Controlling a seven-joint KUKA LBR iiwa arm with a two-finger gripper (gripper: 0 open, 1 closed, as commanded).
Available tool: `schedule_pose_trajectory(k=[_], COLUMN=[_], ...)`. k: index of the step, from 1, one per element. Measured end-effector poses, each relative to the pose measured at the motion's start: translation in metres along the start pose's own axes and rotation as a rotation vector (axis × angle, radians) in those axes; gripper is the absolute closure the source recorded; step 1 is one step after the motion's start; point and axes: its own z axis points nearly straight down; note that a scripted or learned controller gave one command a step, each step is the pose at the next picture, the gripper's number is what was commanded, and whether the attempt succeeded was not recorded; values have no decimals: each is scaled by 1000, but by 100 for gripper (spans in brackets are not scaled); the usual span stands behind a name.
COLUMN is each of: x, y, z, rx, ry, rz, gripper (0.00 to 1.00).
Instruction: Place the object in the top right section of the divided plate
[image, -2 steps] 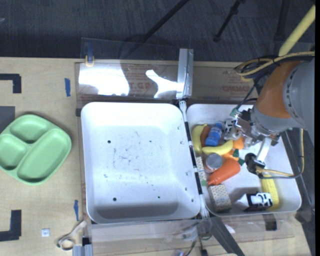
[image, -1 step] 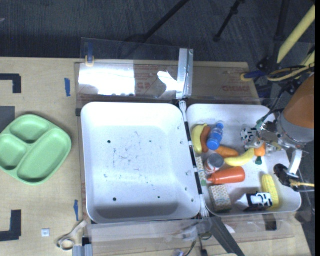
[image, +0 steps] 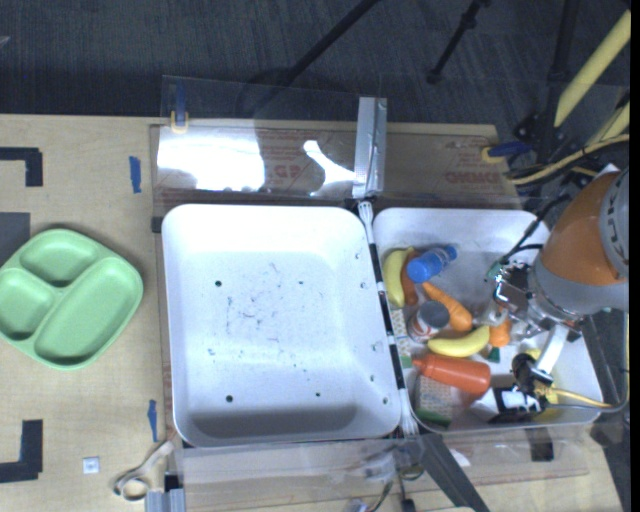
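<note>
Plainly, the wooden tabletop (image: 80, 180) carries two white bins side by side. The left bin (image: 270, 300) fills the middle of the frame. The right bin (image: 470, 225) holds a heap of toys. The green divided plate (image: 65, 298) sits at the far left, well apart from both bins, with the left bin between it and the heap. The grey arm (image: 585, 250) enters from the right. In the heap lie a red bottle (image: 455, 373), a yellow banana (image: 460, 343), a carrot (image: 447, 305) and a blue bottle (image: 430, 265). The pincer (image: 512, 305) hangs just right of the banana; wide or narrow, I cannot tell.
</note>
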Motion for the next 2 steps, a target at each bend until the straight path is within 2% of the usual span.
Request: schedule_pose_trajectory(k=[1, 2], x=[21, 9], y=[-55, -21], z=[-1, 4], rx=[-15, 12], ry=[-8, -6], rz=[290, 504], gripper=[100, 100])
